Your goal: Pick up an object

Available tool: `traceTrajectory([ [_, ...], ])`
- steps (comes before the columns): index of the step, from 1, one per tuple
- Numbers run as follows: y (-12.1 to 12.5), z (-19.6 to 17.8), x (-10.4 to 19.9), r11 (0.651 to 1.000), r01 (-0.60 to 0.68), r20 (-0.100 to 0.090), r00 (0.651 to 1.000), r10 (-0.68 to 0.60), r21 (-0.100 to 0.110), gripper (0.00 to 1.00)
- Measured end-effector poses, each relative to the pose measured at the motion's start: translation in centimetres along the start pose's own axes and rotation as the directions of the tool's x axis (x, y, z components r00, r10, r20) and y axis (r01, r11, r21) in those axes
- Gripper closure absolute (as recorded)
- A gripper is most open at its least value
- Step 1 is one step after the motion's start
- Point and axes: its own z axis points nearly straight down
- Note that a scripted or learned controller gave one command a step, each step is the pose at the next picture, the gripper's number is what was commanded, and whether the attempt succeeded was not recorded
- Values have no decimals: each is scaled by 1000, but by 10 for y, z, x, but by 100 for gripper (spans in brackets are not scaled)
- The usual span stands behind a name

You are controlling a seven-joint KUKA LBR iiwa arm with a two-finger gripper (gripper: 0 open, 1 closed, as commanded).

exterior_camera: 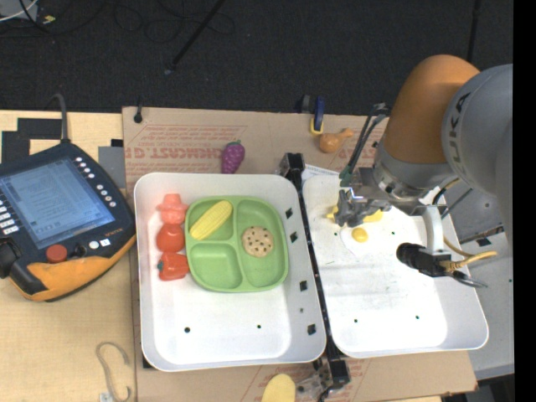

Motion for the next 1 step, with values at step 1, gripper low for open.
traceTrajectory([
  [1, -2, -19, -1, 1000, -4, -1, 1000, 4, -1, 100],
])
